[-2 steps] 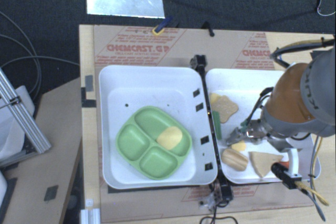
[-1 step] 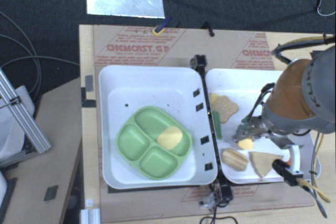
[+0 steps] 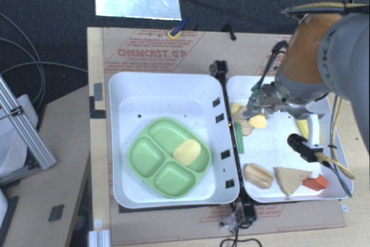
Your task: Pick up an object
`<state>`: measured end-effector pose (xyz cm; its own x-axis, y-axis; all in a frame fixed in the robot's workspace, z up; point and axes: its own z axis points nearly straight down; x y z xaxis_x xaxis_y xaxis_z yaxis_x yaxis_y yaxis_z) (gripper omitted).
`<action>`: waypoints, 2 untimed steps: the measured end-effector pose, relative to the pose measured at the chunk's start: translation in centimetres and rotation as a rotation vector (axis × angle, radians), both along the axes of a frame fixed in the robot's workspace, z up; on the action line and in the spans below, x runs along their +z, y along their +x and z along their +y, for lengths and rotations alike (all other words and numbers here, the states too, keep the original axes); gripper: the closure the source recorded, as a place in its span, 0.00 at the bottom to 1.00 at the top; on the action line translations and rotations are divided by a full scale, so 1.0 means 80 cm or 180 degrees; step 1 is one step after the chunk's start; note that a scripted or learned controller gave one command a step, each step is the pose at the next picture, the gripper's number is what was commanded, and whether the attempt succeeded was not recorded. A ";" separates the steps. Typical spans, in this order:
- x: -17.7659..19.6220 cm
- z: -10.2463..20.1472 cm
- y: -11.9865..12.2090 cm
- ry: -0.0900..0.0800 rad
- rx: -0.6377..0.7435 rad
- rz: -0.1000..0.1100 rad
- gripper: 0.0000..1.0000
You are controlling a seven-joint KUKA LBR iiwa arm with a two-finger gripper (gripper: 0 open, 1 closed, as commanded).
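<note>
White plastic makes up both bins: the left bin (image 3: 121, 95) bears a green divided plate (image 3: 151, 154) with a pale yellow piece (image 3: 187, 151) on it, while the right bin (image 3: 272, 142) carries small toy foods. Grey and orange, the arm (image 3: 324, 49) leans over the right bin. Its tool (image 3: 256, 110) sits low at the bin's upper left, just above a small yellow piece (image 3: 258, 121) beside the divider. That piece looks light, smooth and rounded, likely slippery; gripping across its middle seems safest. How wide the tool stands I cannot tell.

The hand (image 3: 254, 114) hangs low in the right bin (image 3: 277, 188), just above a yellow piece (image 3: 258, 121).
</note>
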<state>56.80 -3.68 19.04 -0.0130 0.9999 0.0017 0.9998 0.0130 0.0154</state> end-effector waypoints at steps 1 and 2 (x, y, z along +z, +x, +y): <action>0.030 0.096 -0.038 0.0010 -0.0002 0.0040 1.00; -0.006 0.014 -0.033 -0.0012 -0.0055 0.0052 1.00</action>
<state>54.12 -2.54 18.52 0.0042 1.0000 -0.0020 1.0000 -0.0042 -0.0008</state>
